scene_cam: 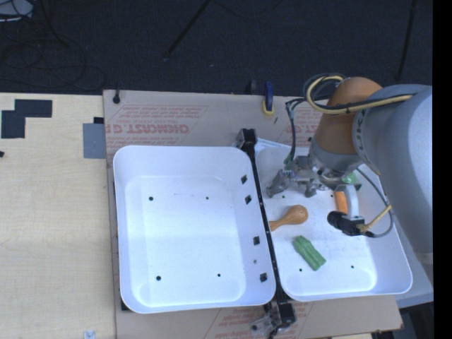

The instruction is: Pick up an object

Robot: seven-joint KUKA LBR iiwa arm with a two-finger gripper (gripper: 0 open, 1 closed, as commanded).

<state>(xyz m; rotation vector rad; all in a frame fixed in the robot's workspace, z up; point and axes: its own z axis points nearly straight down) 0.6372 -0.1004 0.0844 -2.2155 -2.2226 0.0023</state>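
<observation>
One wooden pear-shaped piece, one green block, perhaps one orange item.

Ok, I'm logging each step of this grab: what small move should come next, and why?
Probably lower the pincer toward the wooden spoon just below it in the right bin, since it hangs above that bin with nothing seen in it.

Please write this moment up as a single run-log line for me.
arm: over right white bin | gripper: near bin's top-left, nothing seen held | items: tan wooden pear-shaped piece, green ridged block, orange stick | phase: pick pending
</observation>
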